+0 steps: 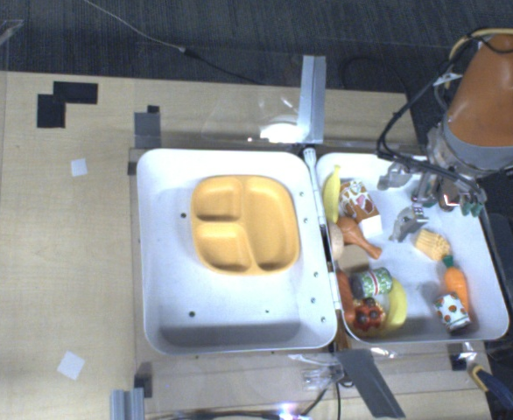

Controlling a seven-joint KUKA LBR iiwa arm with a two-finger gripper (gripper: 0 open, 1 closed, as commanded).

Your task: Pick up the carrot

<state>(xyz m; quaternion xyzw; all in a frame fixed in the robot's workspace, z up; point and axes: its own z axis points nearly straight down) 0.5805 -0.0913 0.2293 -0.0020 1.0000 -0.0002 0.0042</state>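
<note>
Gripper: the metal two-finger gripper (407, 226) hangs low in the right white bin (493, 309); its opening cannot be told, nothing seen held.
Just beside: a pale yellow ridged corn piece (432, 244).
Carrot: the small orange carrot with green top (454, 283) lies just beyond the corn, near the bin's right wall, apart from the gripper.
Far: a yellow sectioned plastic plate (242, 224) in the left white bin (165, 304).
</note>
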